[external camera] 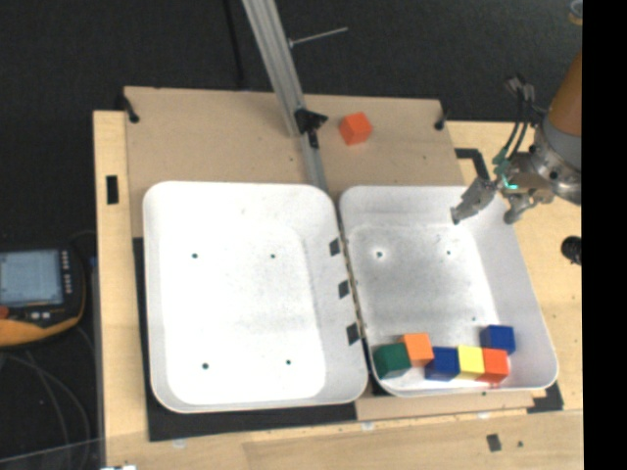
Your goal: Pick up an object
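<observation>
Bench [113, 292] of pale wood — twin white bins [245, 292] — dark floor [98, 27] around.

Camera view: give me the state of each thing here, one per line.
gripper: over the right bin's far edge, fingers open, nothing between them
right bin: blocks clustered at its near edge
green block: resting in that cluster
orange cube: on the bench beyond the bins
left bin: flat on the bench
</observation>
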